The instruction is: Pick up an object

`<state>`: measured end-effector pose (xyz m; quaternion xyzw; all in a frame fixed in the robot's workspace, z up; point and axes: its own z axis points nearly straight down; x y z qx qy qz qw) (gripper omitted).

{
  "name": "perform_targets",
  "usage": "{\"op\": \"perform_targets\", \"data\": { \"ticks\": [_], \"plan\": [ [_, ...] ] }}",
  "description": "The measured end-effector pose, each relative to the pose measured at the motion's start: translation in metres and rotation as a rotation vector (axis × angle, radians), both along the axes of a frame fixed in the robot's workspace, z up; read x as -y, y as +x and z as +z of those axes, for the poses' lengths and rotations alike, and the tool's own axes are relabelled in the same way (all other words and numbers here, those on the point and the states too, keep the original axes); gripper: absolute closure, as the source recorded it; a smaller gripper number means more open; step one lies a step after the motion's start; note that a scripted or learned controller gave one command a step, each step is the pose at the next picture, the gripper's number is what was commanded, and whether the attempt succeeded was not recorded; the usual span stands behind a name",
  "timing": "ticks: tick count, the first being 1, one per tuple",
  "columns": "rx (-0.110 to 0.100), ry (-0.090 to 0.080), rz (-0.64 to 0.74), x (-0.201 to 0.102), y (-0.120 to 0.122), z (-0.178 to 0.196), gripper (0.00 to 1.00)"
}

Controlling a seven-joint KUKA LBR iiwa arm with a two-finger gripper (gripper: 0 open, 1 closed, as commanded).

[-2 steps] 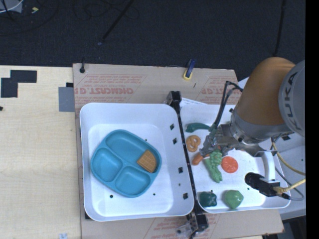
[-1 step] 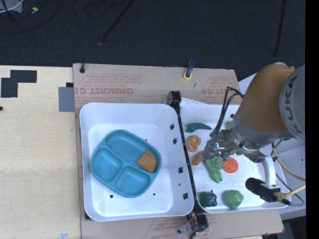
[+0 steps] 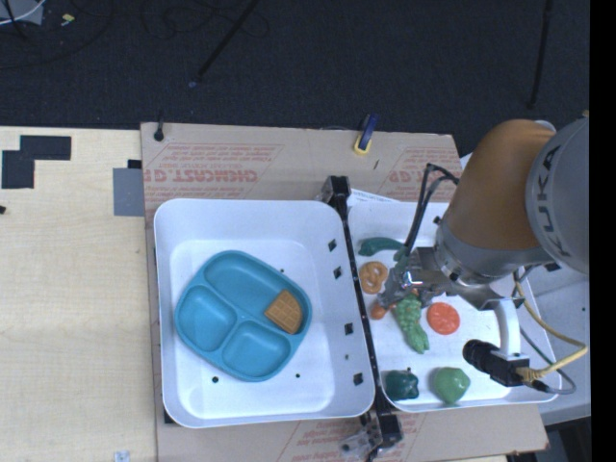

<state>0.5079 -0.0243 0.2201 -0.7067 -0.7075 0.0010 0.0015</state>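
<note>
Camera view
Bench [image 3: 67, 287]: pale wood, with a sheet of printed cardboard [image 3: 289, 162] lying under both bins.
Left bin [image 3: 192, 393]: white and shallow, on the 9 o'clock side of the pair.
Blue plate [image 3: 226, 320]: three compartments, lying in the middle of the left bin.
Brown waffle-like piece [image 3: 285, 311]: lies in the plate's compartment on the 3 o'clock side, reaching across the divider.
Right bin [image 3: 428, 359]: white, touching the left bin along a black seam; the arm covers its 3 o'clock half.
Arm [image 3: 500, 200]: grey with an orange band, reaching in from 3 o'clock over the right bin.
Gripper [image 3: 412, 282]: low over the middle of the right bin; I cannot tell from here whether it is apart or together, and I see nothing held in it.
Green knobbly vegetable [image 3: 412, 323]: lies on the bin floor at 6 o'clock of the gripper, just beside it or touching; I cannot tell which.
Orange pretzel [image 3: 373, 276]: at 9 o'clock of the gripper, close by the seam.
Dark green pod [image 3: 381, 246]: at 11 o'clock of the gripper, near the bin's far wall.
Small reddish piece [image 3: 378, 310]: just at 6 o'clock of the pretzel.
Red slice [image 3: 444, 318]: round, just beside the knobbly vegetable at its 3 o'clock.
Dark green pepper [image 3: 402, 384]: at the bin's near wall, 7 o'clock corner.
Light green fruit [image 3: 449, 384]: just at 3 o'clock of the pepper, apart from it.
</note>
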Motion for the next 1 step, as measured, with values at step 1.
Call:
{"op": "perform_targets", "data": {
  "ticks": [1],
  "plan": [
    [0.001,0.0,0.001,-0.0032,-0.0019,0.0026,1.0]
  ]
}}
